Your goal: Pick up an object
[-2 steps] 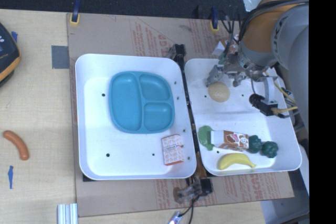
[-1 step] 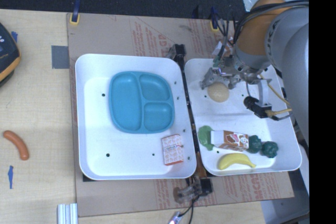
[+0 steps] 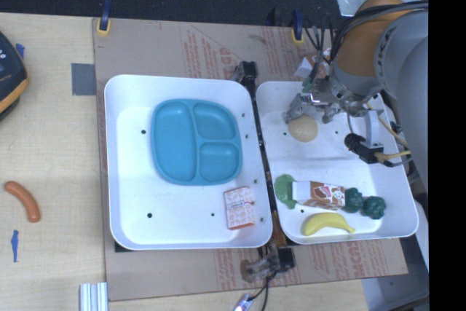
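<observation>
The hand (image 3: 304, 113) is seen low in the right bin (image 3: 280, 95), at its far end, just above a pale round ball (image 3: 303, 130); whether it is spread or pressed together cannot be told. Along the near wall of that bin a banana (image 3: 326, 224), a packet (image 3: 320, 194), a green piece (image 3: 283, 189) and a dark green piece (image 3: 367, 205) are laid. In the left bin (image 3: 127, 156) a blue plate (image 3: 196, 141) and a small carton (image 3: 239, 207) are found. On the counter (image 3: 47, 156) a sausage (image 3: 23, 200) lies.

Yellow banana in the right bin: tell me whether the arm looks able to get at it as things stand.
Probably yes. The banana lies uncovered near the right bin's front wall, apart from the packet behind it. The claw is in the same bin, by a beige ball.
</observation>
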`<move>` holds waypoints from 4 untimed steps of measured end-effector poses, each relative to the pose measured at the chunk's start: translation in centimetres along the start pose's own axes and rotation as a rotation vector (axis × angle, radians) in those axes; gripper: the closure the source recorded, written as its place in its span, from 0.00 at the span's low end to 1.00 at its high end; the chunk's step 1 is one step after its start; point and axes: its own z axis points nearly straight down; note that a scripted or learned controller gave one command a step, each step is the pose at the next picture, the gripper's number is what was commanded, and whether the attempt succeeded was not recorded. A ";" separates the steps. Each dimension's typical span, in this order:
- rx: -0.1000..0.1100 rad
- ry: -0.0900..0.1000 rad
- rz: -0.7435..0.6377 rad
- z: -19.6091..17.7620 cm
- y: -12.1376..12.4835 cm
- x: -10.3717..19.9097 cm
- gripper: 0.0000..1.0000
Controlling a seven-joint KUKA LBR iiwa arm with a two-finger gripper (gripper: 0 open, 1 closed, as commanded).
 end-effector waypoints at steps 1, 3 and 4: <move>-0.002 -0.001 -0.001 -1.2 0.1 -0.1 1.00; 0.003 0.000 -0.001 0.1 -10.2 -1.8 0.00; 0.002 0.001 -0.001 0.1 -12.7 -1.0 0.00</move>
